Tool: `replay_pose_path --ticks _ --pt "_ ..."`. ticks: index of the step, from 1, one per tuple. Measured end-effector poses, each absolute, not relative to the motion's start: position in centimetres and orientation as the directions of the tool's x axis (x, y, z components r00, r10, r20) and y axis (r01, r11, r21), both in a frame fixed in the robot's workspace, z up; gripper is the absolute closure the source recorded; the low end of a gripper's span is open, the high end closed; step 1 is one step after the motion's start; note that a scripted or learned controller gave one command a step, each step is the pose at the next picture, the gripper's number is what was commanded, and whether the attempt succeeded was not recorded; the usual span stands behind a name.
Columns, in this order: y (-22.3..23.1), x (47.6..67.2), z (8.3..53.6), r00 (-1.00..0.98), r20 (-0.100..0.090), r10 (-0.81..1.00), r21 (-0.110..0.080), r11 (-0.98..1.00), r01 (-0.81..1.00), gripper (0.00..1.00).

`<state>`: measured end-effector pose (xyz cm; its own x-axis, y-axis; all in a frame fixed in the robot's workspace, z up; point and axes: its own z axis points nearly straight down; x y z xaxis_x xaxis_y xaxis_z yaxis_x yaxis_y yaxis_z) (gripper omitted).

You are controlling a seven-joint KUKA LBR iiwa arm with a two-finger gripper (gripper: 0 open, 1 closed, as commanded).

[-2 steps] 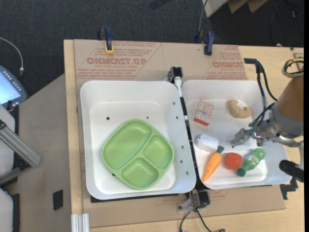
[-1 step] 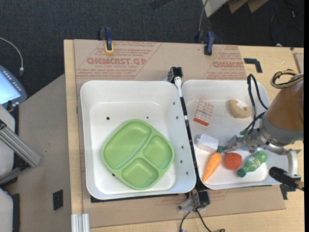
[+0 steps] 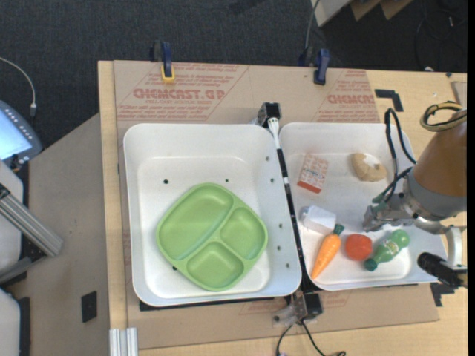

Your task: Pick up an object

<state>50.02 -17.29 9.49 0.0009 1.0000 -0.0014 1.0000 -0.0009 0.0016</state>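
Observation:
The right bin (image 3: 341,136) holds several objects. A red tomato (image 3: 358,246) lies near its front edge, with a carrot (image 3: 326,251) to its left and a green bottle (image 3: 387,249) to its right. A white block (image 3: 319,219) sits just above the carrot. A red-and-white carton (image 3: 312,173) and a tan, potato-like lump (image 3: 368,167) lie farther back. My gripper (image 3: 381,216) hangs low over the bin's right side, just above the tomato and the bottle. Nothing is visibly held in it.
A green divided plate (image 3: 212,234) lies in the left bin (image 3: 141,199). A black-and-white rod (image 3: 280,165) runs along the seam between the bins. Two blue clamps (image 3: 166,56) (image 3: 320,64) grip the cardboard at the back. Black cables (image 3: 397,143) trail beside the arm.

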Motion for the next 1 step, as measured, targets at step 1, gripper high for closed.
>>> replay_pose_path --ticks 1 --pt "-17.46 50.1 15.86 -0.001 -0.004 1.0 0.008 0.001 1.0 1.0"
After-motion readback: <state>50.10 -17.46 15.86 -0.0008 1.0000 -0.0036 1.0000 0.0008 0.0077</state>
